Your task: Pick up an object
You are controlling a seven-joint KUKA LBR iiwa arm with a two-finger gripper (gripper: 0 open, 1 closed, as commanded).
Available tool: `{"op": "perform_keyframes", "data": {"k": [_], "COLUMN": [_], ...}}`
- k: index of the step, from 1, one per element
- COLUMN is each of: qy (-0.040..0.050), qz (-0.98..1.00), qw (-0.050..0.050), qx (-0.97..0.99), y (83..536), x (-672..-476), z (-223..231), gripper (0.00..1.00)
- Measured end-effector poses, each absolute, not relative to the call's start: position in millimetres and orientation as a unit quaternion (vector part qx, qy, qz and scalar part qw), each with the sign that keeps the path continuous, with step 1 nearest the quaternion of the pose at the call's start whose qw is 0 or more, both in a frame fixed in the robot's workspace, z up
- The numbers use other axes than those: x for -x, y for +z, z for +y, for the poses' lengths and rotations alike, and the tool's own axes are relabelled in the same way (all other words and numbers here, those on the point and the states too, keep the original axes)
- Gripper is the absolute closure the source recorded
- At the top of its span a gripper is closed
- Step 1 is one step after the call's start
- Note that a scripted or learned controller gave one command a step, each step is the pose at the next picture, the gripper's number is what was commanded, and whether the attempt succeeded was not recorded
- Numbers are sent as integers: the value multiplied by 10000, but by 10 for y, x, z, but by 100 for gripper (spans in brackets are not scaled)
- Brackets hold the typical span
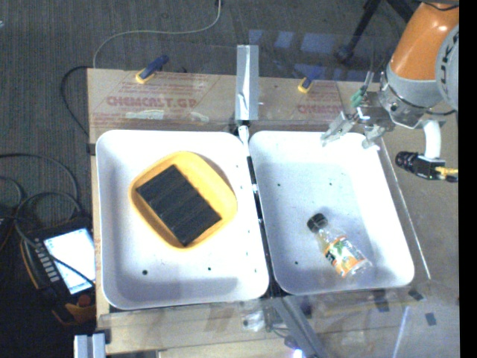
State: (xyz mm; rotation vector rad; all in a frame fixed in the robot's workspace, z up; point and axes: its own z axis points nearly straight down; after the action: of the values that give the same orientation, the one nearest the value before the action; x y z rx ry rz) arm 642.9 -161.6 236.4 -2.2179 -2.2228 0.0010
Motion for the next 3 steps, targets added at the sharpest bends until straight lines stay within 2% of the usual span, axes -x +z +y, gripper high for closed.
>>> {"op": "perform_keyframes", "data": {"k": [1,2,3], "qy": [1,8,-18], "qz": [-7669,-7929,-8140], "qw": [10,-3,-58], "qx": [6418,6093,5808], "y": [1409,1163,922], "x": [-5809,-6257,-5699], "z": [-1385,-1967,-1755], "gripper": [0,0,0]}}
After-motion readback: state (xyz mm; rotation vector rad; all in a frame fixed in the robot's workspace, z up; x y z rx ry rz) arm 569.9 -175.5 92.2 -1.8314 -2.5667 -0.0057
